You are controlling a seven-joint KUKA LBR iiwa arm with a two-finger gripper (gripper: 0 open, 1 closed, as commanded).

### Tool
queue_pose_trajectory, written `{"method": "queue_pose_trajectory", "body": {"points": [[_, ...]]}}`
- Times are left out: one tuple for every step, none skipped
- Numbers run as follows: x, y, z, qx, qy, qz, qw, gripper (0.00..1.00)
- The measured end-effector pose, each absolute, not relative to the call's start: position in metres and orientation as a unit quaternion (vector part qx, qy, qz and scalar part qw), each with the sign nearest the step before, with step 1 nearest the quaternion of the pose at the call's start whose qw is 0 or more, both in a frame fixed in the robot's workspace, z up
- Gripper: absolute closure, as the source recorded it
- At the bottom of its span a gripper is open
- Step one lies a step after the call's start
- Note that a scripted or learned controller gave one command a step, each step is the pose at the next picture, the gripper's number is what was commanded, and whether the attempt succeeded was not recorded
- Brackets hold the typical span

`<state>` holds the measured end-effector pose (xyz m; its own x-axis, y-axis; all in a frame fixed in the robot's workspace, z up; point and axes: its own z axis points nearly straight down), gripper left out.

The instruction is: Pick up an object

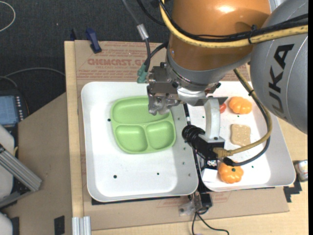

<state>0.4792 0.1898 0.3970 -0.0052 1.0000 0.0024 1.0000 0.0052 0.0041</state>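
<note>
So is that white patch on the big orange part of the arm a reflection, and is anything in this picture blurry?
In the camera view, yes: the white patch is glare from overhead light on the glossy orange band; the grey arm casing, close to the lens, looks soft; the green three-compartment plastic tray and the two small orange pumpkins are sharp, with faint shadows.

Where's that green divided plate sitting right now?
The green plate lies in the left bin, toward its upper right, just under the gripper.
</note>
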Motion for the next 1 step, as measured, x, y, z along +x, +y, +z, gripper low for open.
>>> {"method": "queue_pose_trajectory", "body": {"points": [[0.4799,0.105,0.4304,0.709,0.705,0.0021,0.002,1.0]]}}
